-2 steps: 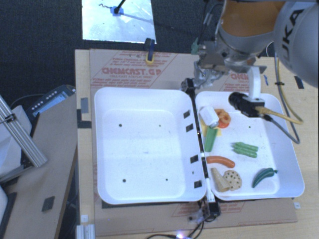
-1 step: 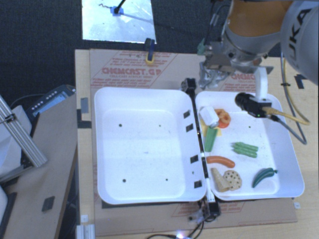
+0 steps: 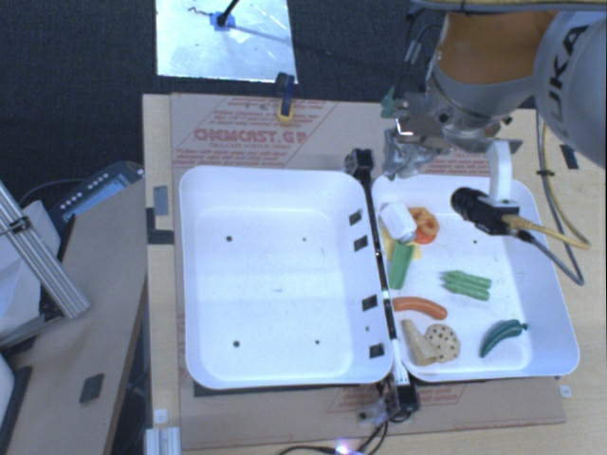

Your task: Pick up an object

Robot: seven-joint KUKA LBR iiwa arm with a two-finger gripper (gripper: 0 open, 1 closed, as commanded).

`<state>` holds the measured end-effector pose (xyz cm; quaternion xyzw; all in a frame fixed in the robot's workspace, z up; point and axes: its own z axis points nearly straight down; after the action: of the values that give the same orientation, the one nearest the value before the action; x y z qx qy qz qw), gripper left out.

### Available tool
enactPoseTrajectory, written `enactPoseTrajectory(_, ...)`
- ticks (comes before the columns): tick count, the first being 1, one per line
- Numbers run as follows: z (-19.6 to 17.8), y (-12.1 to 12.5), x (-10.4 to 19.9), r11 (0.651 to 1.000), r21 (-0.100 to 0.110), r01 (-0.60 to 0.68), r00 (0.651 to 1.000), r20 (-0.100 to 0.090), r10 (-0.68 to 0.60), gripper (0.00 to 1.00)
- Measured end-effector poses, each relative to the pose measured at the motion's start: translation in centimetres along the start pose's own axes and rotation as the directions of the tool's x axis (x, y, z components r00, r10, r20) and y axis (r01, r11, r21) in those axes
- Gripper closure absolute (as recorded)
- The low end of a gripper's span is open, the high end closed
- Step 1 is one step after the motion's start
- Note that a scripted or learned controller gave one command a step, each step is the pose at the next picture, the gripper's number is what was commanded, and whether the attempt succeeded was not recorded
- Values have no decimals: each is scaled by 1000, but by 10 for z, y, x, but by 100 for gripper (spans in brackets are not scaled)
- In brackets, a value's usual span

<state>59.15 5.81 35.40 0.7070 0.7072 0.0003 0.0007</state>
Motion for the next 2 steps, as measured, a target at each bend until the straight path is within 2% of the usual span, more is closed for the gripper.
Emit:
enactPoseTrajectory(1, 59, 11, 27, 1000, 5, 5, 1000, -1, -5, 100)
enactPoseTrajectory(2, 111, 79, -11, 1000, -2, -1, 1000, 2, 1, 100)
